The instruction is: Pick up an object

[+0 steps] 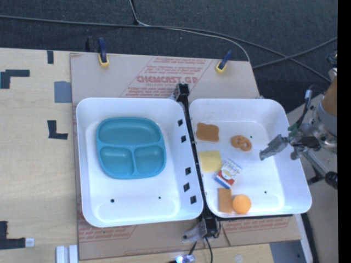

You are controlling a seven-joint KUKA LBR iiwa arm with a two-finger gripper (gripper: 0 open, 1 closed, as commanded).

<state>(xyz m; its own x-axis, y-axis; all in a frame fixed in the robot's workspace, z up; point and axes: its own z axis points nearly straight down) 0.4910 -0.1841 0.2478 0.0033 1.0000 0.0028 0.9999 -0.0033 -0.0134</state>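
White plastic made up both bins, and the gripper (272,147) hung over the right bin's (274,114) right side, low above bare floor, with nothing between its fingers; whether they stood open or closed could not be told from this slant.

The candidates lay to its left: a small brown pretzel-like piece (241,142) nearest, a brown toast-like slice (207,132), a yellow cheese-like square (209,161), a small red, white and blue packet (227,173), a tan block (224,200) and an orange ball (241,204) touching it. The left bin (88,163) held a teal divided plate (131,147).

Risks, as I judged them: the flat slices offered little edge, so the fingers could scrape over them; the ball could roll away if nudged; descending where it hung would close on nothing.

Red lettering on the cardboard sheet (159,75) under the bins seemed to read "CHEMCAST GP"; the smaller lines and the packet's print were too small to read.
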